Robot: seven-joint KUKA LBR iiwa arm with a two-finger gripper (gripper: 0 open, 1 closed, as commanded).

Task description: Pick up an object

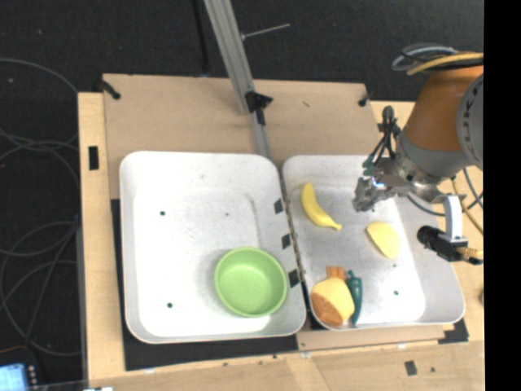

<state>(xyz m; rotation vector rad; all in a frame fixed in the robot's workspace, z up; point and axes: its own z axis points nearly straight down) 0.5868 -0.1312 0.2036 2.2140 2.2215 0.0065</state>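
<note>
In the right bin (pixel 407 300) lie a yellow banana (pixel 317 208) near the left wall, a pale yellow wedge-shaped piece (pixel 384 239) to its right, and an orange-yellow fruit with a green stem part (pixel 334 298) at the front left corner. A green bowl (pixel 251 280) sits at the front right of the left bin (pixel 163 194). My gripper (pixel 367 196) hangs over the right bin's back part, between the banana and the yellow wedge, a little above and left of the wedge. Nothing shows between it and the bin floor.
A slanted metal pole (pixel 232 51) rises behind the bins. The arm's orange wrist band (pixel 440 112) and cables stand at the right edge. A black fitting (pixel 444 243) sticks out beside the right bin's wall.
</note>
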